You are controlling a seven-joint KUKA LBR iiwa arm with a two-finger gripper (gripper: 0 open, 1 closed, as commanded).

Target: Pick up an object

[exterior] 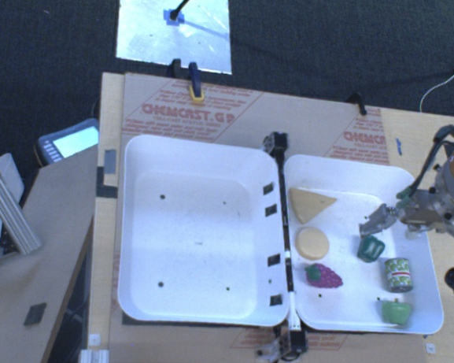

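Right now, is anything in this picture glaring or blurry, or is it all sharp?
In the camera view, the shiny metal sheet at the top glares nearly white; the white bins are bright, with soft shadows along their walls; the tool looks slightly smeared, and the toy foods, like the purple grapes, are soft-edged rather than crisp.

Glossy white plastic bins (205, 155), cardboard underlay (241, 111)

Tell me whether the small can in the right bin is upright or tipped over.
Tipped over. The can lies on its side on the right bin's floor, its green-and-white label facing up, between the green cup and green apple.
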